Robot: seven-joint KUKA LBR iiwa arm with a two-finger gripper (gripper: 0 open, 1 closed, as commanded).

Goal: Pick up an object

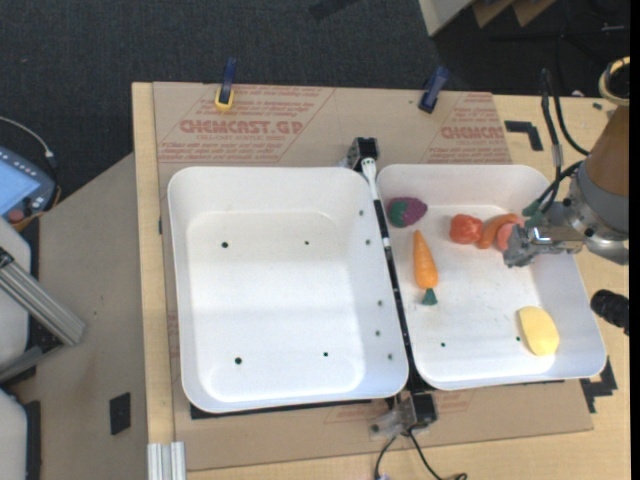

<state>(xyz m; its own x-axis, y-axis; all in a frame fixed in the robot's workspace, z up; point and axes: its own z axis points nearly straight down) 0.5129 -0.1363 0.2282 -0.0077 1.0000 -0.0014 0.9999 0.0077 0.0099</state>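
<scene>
Hovering at right-centre of frame, jaws sat low in the right bin; couldn't tell open or closed. Orange-red object lay just upper-left of them, nearly touching, long axis left-right. Carrot further left.

**Arm Cut Off at Frame's Edge, Toy Partly Hidden**

The grey arm runs out of frame at right. Its gripper covers part of an orange-red toy, perhaps a fruit; the finger tips blur together. A blue device is cropped at left.
</scene>
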